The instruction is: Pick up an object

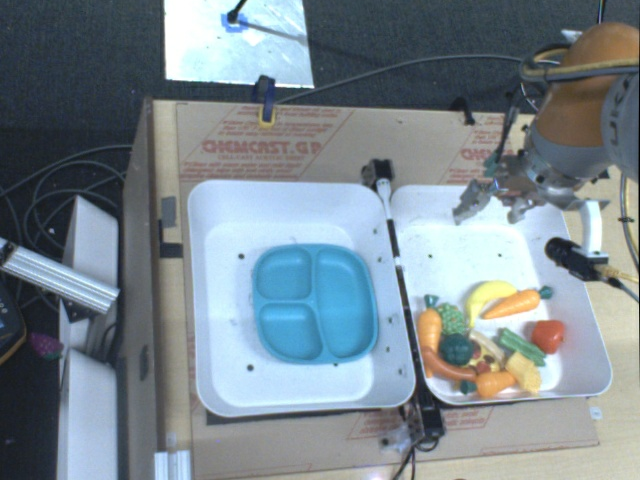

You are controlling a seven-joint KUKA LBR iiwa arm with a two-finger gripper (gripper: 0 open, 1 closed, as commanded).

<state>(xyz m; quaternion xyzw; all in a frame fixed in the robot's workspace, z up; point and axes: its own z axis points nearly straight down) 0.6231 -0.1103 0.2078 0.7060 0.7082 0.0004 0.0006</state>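
Gripper (497, 203) of the grey arm hung over the far part of the right bin (580, 268), and its two fingers were spread apart with nothing between them. It stood above bare white floor of that bin, well apart from the toys, so I judge that it was waiting or getting ready to go down, and no object was picked up yet. The toy food lay together in the near part of the right bin: a carrot (512, 303) resting across a yellow banana (487, 294), a red tomato (547, 335) near the right wall, a dark green broccoli (457, 349), a green bean pod (520, 346) and some more orange and yellow pieces that I could not name surely. They were pressed close and partly on top of each other, probably because they were dropped in loosely, so a grasp of one piece alone could be difficult. The carrot lay on top and looked the easiest to reach. In the left bin (215, 268) a blue divided plate (314, 302) lay flat in the middle, perhaps as a place for sorted things.
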